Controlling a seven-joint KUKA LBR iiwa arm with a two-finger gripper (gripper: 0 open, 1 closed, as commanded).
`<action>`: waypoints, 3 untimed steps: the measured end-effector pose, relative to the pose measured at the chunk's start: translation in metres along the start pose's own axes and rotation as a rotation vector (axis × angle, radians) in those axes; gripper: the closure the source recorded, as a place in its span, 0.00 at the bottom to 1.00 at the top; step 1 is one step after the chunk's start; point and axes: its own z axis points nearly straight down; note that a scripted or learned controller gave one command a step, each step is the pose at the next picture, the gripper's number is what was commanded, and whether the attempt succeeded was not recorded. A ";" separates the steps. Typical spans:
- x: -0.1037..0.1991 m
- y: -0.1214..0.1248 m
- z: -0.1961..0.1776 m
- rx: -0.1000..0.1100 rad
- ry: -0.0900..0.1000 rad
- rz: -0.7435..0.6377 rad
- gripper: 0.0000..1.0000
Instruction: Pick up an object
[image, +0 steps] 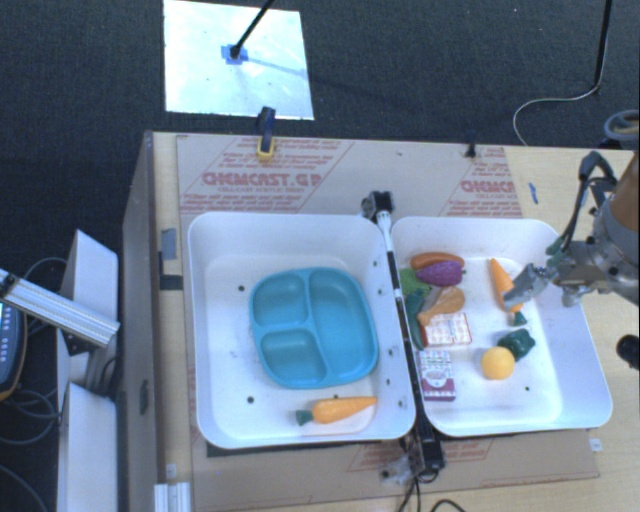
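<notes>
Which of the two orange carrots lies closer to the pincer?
The carrot in the right bin, just beside the pincer. The other carrot lies in the left bin, below the blue tray, far from the pincer.

You see dark carpet (420, 60) around the bench (300, 170), a pale sheet (240, 60) lying on the floor behind it, and a white cable (560, 100) curling at upper right.

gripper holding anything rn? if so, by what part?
Cannot tell. The gripper sits over the right white bin, right beside the orange toy carrot, but no object is visibly between its fingers.
</notes>
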 end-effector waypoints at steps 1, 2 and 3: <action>-0.052 0.067 0.077 -0.001 -0.001 0.001 0.00; -0.046 0.096 0.188 0.002 0.001 0.000 0.00; -0.015 0.155 0.197 -0.004 0.000 -0.002 0.00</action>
